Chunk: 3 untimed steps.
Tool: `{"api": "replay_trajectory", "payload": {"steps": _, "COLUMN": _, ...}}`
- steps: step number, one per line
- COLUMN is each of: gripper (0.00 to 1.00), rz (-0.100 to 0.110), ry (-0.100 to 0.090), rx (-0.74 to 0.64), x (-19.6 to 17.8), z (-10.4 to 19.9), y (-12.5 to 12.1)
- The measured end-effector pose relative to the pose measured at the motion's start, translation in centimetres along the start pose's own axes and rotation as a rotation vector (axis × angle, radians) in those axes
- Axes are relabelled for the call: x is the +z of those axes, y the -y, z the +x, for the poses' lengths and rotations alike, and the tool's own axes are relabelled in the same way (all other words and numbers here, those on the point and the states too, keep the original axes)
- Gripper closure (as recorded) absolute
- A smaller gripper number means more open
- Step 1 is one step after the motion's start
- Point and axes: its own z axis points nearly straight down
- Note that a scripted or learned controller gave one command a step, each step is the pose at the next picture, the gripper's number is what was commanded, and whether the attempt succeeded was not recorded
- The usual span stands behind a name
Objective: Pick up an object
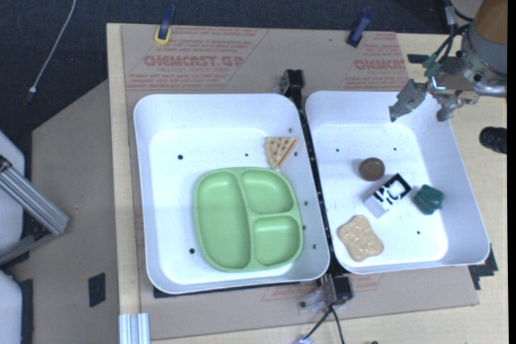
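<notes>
With its fingers apart and nothing between them, the tool hangs over the right bin's far rim, so a descent here probably misses the 4 clustered objects.

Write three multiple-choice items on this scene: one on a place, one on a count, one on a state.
1. Where does the green divided plate lie?
A. left bin
B. right bin
C. bare bench

2. How many loose things lie in the right bin?
A. two
B. four
C. six

3. What does the gripper hold?
A. the waffle piece
B. the brown disc
C. nothing

Answers: 1 A, it sits inside the left bin. 2 B, brown disc, black-and-white block, dark green piece, toast slice. 3 C, its fingers are spread above the bin's far edge with nothing between them.
</notes>
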Motion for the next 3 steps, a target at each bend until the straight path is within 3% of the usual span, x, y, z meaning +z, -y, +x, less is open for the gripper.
{"api": "replay_trajectory", "payload": {"steps": 1, "gripper": 0.00, "rz": -0.006, "ry": 0.001, "rx": -0.001, "x": -0.3, "z": 0.0, "y": -0.1}}
{"api": "replay_trajectory", "payload": {"steps": 3, "gripper": 0.00, "rz": 0.000, "ry": 0.000, "rx": 0.001, "x": 11.2, "z": -1.3, "y": 0.8}}
